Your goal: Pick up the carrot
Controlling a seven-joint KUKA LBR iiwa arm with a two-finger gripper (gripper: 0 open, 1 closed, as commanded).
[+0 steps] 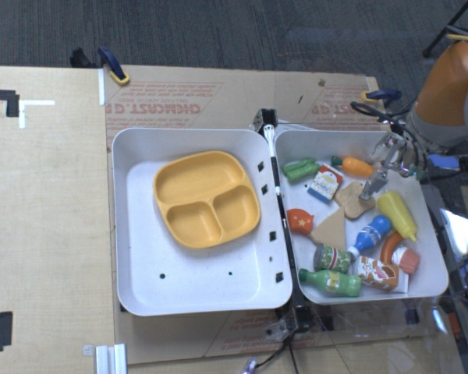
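The carrot [354, 166] is orange with a small green top. It lies near the back of the right bin [432, 285], pointing left to right. My gripper [374, 185] hangs just to the right of the carrot and slightly in front of it, low over a round tan cookie [351, 199]. Nothing shows as held in it. The arm's orange band [444, 84] sits at the far right.
The right bin is crowded: a green pepper [300, 169], small carton [325, 184], yellow bottle [398, 213], blue bottle [372, 234], red fruit [299, 220], tan wedge [332, 229] and green bottle [331, 283]. The left bin [132, 287] holds a yellow divided plate [207, 197].
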